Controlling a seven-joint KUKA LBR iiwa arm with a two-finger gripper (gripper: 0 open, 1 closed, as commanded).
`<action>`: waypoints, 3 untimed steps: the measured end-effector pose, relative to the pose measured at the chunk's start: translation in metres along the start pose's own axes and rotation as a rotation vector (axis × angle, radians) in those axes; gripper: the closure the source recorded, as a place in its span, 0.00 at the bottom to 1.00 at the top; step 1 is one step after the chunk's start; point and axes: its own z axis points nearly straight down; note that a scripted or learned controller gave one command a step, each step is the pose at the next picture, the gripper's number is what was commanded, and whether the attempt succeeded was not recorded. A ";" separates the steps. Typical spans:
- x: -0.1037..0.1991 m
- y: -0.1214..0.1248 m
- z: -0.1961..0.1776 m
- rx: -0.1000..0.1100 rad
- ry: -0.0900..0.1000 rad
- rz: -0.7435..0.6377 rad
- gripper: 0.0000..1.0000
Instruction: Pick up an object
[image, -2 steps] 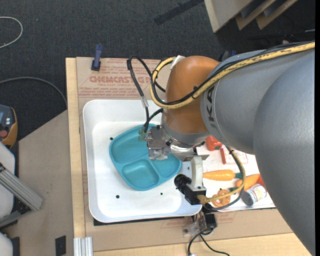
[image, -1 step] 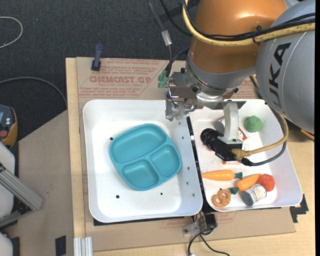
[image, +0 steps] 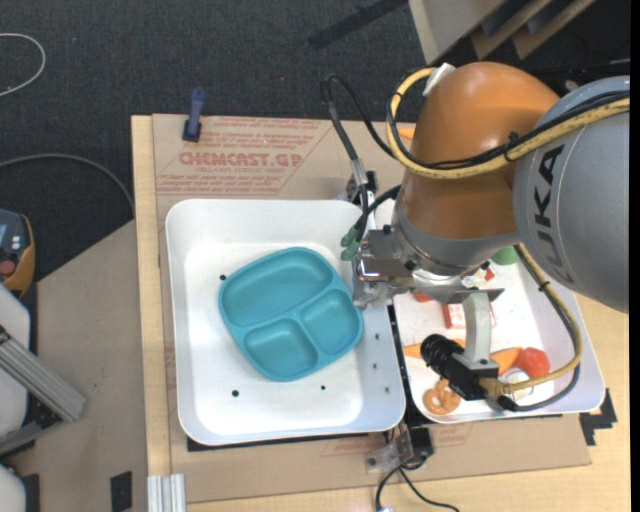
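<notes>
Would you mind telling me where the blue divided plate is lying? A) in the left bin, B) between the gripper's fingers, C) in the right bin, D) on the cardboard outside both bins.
A: the blue plate lies flat on the floor of the left bin, while the arm hangs over the right bin.

Tray in left bin — small items in right bin.
</notes>
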 end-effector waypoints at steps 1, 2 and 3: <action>-0.059 0.003 -0.156 -0.032 0.005 0.001 1.00; -0.012 0.001 -0.177 -0.017 0.004 -0.009 1.00; 0.014 0.030 -0.240 -0.021 0.005 -0.008 1.00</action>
